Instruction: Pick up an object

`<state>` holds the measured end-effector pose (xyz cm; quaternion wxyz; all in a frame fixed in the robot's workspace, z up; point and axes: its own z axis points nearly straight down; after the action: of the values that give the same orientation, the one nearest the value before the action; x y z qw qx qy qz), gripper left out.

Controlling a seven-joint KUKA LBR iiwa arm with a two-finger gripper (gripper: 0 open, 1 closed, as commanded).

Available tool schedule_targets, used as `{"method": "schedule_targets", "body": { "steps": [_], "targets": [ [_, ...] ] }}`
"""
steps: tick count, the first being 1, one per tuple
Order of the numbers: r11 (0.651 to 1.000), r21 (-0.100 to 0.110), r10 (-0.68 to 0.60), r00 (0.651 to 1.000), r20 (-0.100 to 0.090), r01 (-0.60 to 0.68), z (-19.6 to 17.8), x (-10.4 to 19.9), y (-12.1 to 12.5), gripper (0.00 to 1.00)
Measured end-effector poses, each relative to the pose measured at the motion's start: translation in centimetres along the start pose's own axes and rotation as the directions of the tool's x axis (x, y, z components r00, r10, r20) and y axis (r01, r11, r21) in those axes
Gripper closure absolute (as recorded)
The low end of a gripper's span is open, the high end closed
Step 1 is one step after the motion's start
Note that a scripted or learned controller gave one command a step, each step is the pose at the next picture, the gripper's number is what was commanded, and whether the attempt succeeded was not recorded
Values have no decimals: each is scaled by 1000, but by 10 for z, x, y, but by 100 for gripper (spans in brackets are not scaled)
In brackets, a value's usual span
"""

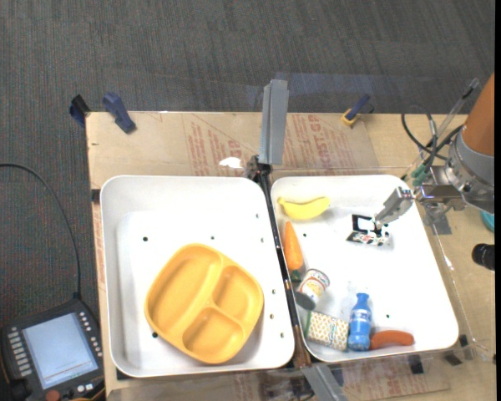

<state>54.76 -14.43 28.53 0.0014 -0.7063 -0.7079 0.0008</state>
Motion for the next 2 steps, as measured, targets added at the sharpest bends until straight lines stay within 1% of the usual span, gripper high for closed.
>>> {"method": "schedule_targets", "body": {
  "steps": [1,2],
  "targets": [
    [999,2,48,999,-2,-48,131,-15,-55,0],
    [990,4,142,990,-2,-142,200,-29,-53,0]
  ]
}}
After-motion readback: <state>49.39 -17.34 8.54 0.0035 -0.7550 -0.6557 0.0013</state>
